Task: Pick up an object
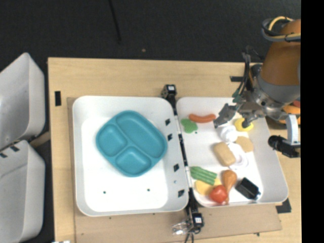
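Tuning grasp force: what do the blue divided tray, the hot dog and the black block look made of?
Blue tray: likely moulded hard plastic, matte, uniform colour, rounded compartments.
Hot dog: probably toy plastic or rubber, smooth with a slight sheen.
Black block: unclear, dark, possibly plastic or foam.

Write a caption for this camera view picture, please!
Robot gripper hovers over toy food in the right bin; a blue tray sits in the left.

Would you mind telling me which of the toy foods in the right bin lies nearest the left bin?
The green leafy piece, beside the divider just under the red sausage; the green beans lie slightly farther in.
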`<state>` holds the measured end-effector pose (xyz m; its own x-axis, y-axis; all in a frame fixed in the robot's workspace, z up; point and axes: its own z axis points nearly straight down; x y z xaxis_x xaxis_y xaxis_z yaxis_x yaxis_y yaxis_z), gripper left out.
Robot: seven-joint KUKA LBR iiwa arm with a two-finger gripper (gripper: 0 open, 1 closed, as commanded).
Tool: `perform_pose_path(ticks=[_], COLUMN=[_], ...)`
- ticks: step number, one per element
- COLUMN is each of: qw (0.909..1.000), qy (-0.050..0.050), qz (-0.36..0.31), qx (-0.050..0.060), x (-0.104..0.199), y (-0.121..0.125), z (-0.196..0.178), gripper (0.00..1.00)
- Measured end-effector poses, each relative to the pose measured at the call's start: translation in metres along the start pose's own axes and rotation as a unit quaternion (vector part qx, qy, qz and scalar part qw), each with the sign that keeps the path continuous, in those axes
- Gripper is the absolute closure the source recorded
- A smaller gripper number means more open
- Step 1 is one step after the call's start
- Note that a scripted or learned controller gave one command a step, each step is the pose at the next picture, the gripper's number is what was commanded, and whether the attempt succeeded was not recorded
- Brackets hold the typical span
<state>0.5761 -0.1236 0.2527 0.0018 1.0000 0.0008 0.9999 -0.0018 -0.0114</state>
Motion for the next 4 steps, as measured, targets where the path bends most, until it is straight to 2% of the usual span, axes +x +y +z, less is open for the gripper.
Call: perform_pose_path(ticks=[1, 3, 4], qw=[1.0000, 1.0000, 1.0000], qy=[-0.001, -0.001, -0.002], qz=[-0.001, 0.000, 0.001], qx=[-0.005, -0.004, -0.007], x=[0.000, 0.002, 0.002], y=[0.002, -0.006, 0.005], z=[-0.006, 0.086, 0.133], gripper=[0.00, 0.00, 0.00])
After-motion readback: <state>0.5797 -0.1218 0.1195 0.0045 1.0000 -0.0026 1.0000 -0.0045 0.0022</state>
